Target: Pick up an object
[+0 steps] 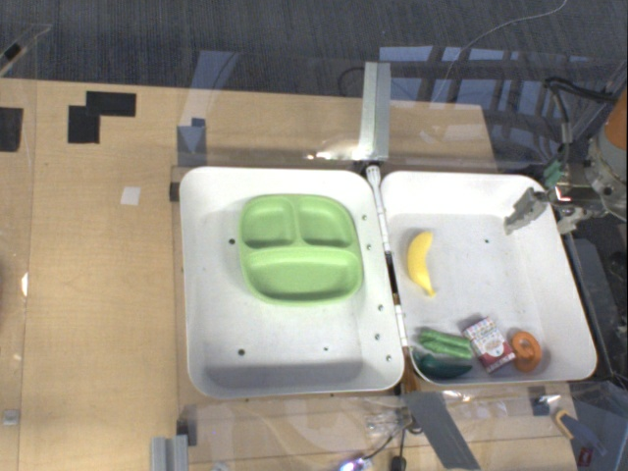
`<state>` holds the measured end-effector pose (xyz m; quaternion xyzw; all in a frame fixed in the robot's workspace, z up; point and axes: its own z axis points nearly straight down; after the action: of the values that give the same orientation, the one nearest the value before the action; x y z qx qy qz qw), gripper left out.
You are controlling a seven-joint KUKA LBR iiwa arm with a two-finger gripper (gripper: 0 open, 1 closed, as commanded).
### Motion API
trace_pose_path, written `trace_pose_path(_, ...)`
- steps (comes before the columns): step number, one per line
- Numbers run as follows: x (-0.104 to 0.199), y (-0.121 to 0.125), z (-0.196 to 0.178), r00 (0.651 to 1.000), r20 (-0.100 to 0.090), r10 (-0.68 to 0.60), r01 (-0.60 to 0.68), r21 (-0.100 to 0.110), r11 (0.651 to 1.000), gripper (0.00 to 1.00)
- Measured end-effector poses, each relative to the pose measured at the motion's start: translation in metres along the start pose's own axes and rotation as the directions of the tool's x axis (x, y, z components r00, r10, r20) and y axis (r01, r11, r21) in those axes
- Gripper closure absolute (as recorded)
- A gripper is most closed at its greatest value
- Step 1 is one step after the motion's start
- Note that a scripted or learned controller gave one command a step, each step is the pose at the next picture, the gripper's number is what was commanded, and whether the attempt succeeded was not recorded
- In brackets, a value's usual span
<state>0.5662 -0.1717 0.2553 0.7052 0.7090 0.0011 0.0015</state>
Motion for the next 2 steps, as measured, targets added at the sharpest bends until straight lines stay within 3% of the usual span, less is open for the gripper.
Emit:
trace_pose_path(1, 0.06, -0.02, 0.132, 0.995, -0.001, -0.102, 0.102, 0.002, 0.995, 0.0)
trace_pose_path(2, 0.077, 0.023, 0.164, 0.941, 0.004, -0.337, 0.337, -0.01, 0.941, 0.0)
